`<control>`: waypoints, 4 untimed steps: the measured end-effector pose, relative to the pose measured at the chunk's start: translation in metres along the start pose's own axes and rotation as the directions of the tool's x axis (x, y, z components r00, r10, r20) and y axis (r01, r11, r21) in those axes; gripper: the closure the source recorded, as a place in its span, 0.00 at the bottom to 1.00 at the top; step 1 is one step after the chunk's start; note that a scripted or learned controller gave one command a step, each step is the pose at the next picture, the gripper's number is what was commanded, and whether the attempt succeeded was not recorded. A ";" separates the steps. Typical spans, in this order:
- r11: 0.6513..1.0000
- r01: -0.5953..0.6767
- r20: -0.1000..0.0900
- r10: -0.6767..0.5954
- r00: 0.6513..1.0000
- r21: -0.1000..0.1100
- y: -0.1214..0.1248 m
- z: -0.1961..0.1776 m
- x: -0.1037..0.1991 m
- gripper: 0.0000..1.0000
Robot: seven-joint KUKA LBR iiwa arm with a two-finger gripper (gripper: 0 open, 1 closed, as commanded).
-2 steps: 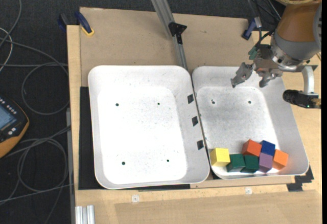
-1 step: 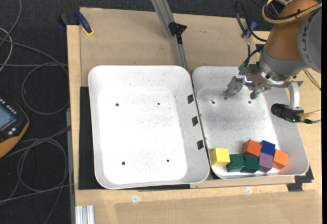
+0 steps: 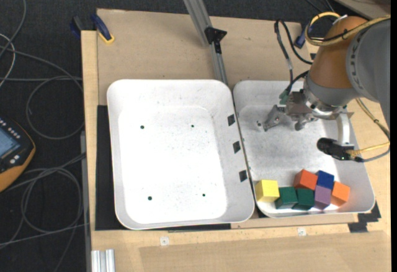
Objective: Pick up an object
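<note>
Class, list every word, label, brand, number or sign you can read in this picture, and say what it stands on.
No readable text anywhere.
Handheld device at the left edge: its screen is too blurred to read.
Coloured blocks in the right bin: plain faces, no markings.

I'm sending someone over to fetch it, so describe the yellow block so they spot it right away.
Look in the right bin, at its near edge. A cluster of blocks sits there; the yellow block is its leftmost piece, the only yellow one.
</note>
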State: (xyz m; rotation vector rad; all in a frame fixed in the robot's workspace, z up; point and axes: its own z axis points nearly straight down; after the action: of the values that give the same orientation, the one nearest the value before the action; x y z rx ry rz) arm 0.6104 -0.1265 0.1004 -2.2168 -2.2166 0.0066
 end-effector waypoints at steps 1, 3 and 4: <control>1.000 0.000 0.000 0.000 1.000 -0.010 0.003 -0.015 0.000 1.00; 1.000 0.003 0.003 -0.003 1.000 -0.015 0.003 -0.120 0.011 1.00; 1.000 0.005 -0.001 -0.005 1.000 -0.006 -0.023 -0.121 0.056 1.00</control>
State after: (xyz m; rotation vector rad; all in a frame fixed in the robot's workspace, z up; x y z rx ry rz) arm 0.5881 -0.0704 0.2212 -2.2139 -2.2244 -0.0006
